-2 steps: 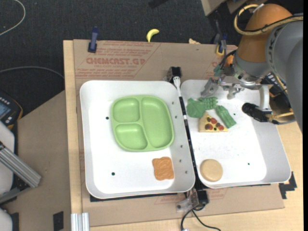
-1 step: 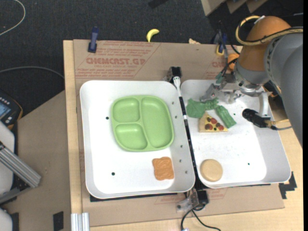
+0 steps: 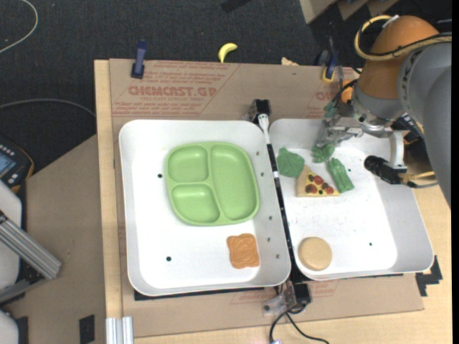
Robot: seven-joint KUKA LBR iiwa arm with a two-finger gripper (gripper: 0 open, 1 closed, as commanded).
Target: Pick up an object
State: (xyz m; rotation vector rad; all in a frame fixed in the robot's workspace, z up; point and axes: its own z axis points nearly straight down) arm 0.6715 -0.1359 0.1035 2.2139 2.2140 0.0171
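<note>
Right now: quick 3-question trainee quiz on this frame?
1. True or false: the green divided plate lies in the left bin.
2. Which lies nearest the tool? A) round tan cookie B) pizza slice C) orange waffle
3. Fill in: the cookie lies in the ___ bin.

Key: 1 true; 2 B; 3 right.

floor: dark carpet [image 3: 86, 20] | bench top: brown cardboard sheet [image 3: 179, 84] | white cable [image 3: 21, 16] far left
</note>
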